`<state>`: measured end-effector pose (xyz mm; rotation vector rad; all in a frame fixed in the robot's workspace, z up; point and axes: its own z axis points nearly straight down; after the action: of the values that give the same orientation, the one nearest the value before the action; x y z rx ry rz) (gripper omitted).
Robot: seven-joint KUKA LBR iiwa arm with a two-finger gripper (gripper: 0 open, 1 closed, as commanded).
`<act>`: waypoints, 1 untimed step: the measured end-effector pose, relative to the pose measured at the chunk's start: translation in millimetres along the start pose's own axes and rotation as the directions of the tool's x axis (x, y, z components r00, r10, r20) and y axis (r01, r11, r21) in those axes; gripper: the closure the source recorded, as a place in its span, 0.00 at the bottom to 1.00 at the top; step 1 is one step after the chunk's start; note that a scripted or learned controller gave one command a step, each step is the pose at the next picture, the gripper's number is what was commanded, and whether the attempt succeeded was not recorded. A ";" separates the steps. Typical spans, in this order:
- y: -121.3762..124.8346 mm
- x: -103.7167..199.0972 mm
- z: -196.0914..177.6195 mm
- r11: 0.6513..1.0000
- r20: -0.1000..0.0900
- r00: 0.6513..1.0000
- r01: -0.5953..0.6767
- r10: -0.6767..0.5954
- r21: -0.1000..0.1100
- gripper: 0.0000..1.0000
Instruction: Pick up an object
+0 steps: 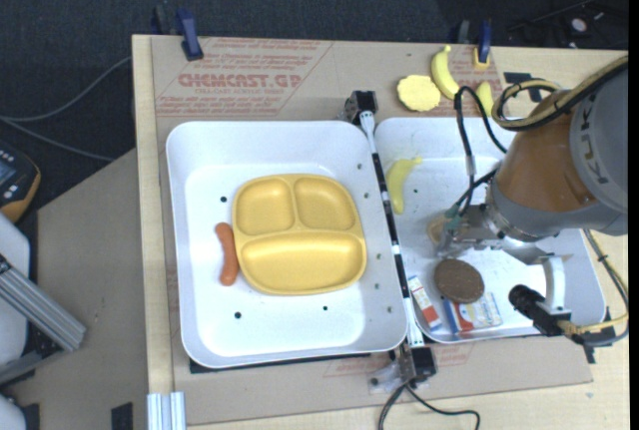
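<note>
The arm (554,164) reaches into the right bin (589,288), its gripper (451,230) low over the bin floor near the left wall; whether it is open or closed, I cannot tell. Just below it lies a round brown patty (460,279), flat, with no long axis. A yellow banana (401,181) points up-down along the divider. In the left bin (190,218) sit 1 yellow tray (298,233) and 1 orange sausage (228,253), lengthwise up-down.

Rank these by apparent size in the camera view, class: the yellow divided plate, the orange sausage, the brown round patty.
1. yellow divided plate, clearly largest.
2. brown round patty and orange sausage: too alike to rank; one is wider, the other longer.
</note>
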<state>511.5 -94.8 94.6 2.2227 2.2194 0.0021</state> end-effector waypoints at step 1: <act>-0.3 0.0 0.6 1.000 0.000 1.000 0.000 0.000 0.001 0.00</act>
<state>511.2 -94.8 94.0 2.2239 2.2197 0.0014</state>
